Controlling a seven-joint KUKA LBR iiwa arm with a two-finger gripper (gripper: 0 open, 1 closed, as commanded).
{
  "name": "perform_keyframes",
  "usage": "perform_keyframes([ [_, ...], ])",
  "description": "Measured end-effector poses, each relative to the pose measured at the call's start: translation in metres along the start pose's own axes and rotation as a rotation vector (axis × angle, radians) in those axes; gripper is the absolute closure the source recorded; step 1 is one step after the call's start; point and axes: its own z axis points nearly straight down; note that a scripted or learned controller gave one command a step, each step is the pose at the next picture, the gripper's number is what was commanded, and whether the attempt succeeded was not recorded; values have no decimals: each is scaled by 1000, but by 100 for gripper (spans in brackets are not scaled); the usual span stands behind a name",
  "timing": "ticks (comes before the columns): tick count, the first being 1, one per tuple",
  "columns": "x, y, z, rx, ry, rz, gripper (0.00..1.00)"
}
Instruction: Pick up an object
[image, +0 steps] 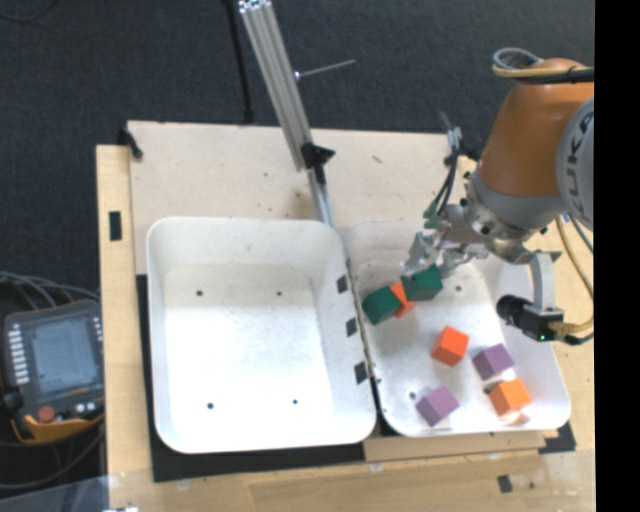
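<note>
Desk: pale wood top that carries both bins, set on dark carpet.
Left bin: shallow white tray, its floor bare apart from a few dark dots.
Right bin: shallow white tray touching the left bin's right wall; all the blocks lie in it.
Arm: grey with an orange band, reaching in from the right and tilted down over the back of the right bin.
Metal mast: grey aluminium rail slanting from the top edge down to the seam between the bins.
Teach pendant: grey handheld unit with a screen, on the floor left of the desk.
Claw: low over the rear left part of the right bin; its fingers are clamped on a dark green block, which sits between the tips.
Second green block: near the bin's left wall, just left of the held one, with a small orange block touching it on the right.
Orange cube: mid bin, apart from the others.
Purple cube: right of the orange cube, just above another orange cube.
Purple cube at front: near the front wall.
</note>
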Motion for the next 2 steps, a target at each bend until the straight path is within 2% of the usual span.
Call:
perform_keyframes([
  [1, 52, -9, -2, 1, 0, 0, 100],
  [2, 105, -26, 15, 3, -1, 0, 100],
])
